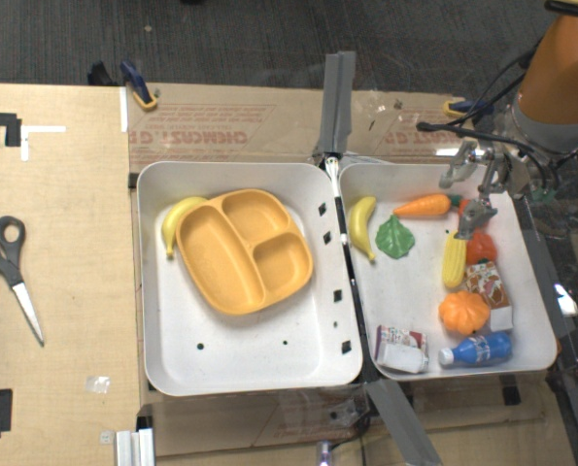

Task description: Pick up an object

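My gripper [475,216] hangs over the upper right part of the right bin [531,260], just above the top of a yellow corn cob [453,262] and a red tomato [481,249]. Nothing shows as held. An orange carrot [425,205] lies just left of the gripper. Further left are a green leaf [395,237] and a banana [363,227]. Below the corn lie a patterned snack packet [486,282], an orange fruit [462,312], a blue bottle [478,349] and a white carton [400,349].
The left bin [172,357] holds a yellow divided plate [242,249] with a second banana [177,219] at its left rim. Scissors [12,270] lie on the bench at the far left. A grey bar [337,105] stands behind the bins' shared wall.
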`<state>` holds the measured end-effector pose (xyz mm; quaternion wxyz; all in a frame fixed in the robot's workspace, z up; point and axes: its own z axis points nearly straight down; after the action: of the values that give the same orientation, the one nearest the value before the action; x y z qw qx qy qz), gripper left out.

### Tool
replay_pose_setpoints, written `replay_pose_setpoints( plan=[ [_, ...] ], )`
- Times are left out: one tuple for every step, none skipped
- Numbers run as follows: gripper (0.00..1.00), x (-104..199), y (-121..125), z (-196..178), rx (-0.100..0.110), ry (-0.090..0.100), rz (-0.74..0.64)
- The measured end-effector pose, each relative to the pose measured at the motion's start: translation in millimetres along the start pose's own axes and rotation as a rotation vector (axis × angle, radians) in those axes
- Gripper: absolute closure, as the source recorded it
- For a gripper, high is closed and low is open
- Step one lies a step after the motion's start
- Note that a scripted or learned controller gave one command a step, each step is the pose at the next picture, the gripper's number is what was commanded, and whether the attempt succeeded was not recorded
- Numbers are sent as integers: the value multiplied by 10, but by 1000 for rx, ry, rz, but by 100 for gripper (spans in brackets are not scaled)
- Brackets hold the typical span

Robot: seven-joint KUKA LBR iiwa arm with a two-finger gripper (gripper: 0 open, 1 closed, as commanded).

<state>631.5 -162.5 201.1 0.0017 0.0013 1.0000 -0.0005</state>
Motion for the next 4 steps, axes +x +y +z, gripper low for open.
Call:
replay_pose_setpoints(
  plan=[
    [0,-194,584,1075,-1,-2,29],
    [0,289,340,1078,-1,0,88],
    [0,829,-281,1078,-1,0,126],
    [0,1217,-277,1082,-3,1,180]
  ],
)
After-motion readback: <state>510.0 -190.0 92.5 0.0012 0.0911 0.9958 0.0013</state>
